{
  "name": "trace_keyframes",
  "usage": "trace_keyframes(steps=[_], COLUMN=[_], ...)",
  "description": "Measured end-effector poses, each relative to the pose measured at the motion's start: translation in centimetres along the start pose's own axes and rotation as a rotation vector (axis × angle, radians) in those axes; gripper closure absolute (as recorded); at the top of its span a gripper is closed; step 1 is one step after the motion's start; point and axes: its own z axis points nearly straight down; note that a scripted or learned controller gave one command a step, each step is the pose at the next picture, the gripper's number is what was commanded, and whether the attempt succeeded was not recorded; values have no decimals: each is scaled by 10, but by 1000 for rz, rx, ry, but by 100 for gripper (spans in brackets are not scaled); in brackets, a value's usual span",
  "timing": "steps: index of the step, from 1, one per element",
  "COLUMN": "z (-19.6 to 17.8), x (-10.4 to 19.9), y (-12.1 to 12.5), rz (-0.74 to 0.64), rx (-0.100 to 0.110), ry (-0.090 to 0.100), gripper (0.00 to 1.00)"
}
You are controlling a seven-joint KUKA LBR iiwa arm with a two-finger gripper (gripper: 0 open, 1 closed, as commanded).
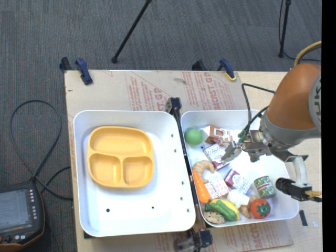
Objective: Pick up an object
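Over the right-hand bin (292, 208) my pincer (234, 150) hangs among the clutter, its tips just beside a small white and red packet (214, 152). Nothing sits between them that I can confirm, and from this slant I cannot tell whether they are spread or closed.

Candidate objects all lie in that bin: a green ball (193, 136) near its far left corner, an orange carrot (201, 188) along the left wall, a tomato (260, 208) and a small green can (264, 186) toward the near right. The left bin (131, 214) holds a yellow divided plate (122, 156).

Risks, in my judgement:
- Items are packed touching or overlapping; a descent could catch two at once or wedge a tip on an edge
- Flat packets give little to close on and may slip out
- The ball may roll off when nudged
- A grasp close to the bin wall could strike the rim
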Motion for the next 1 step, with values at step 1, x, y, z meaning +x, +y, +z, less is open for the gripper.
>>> trace_keyframes(steps=[1], z=[12], x=[-10], y=[-52], rz=[2], rx=[1], ry=[1], gripper=[0])
